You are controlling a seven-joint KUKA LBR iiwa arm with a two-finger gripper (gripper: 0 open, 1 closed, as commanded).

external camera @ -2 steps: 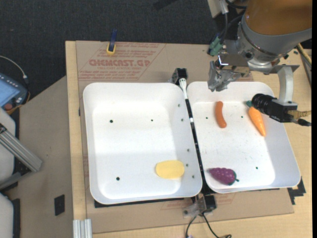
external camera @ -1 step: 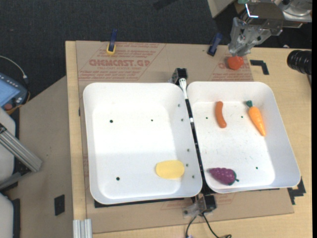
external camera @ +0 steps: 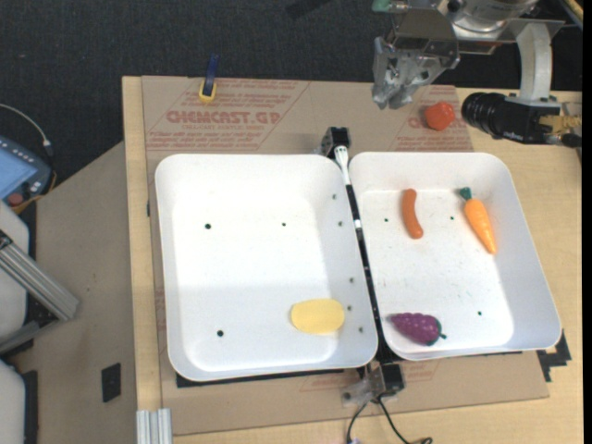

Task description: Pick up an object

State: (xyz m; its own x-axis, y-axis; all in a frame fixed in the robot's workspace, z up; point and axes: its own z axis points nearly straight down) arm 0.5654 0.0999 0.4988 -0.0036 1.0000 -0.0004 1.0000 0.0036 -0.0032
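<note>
A brown tabletop [external camera: 231,109] fills mid-frame, carrying two white bins, left bin [external camera: 185,248] and right bin [external camera: 527,266], touching; a red object [external camera: 440,115] sits upper right.

Your camera gets bright, even overhead light: both white bins [external camera: 250,239] run close to overexposed, with a softer grey shade across the left bin's near half. Shadows under the carrot [external camera: 478,223] and the yellow piece [external camera: 317,316] are faint. The gripper [external camera: 400,89] looks slightly soft; the dark floor loses detail.
</note>
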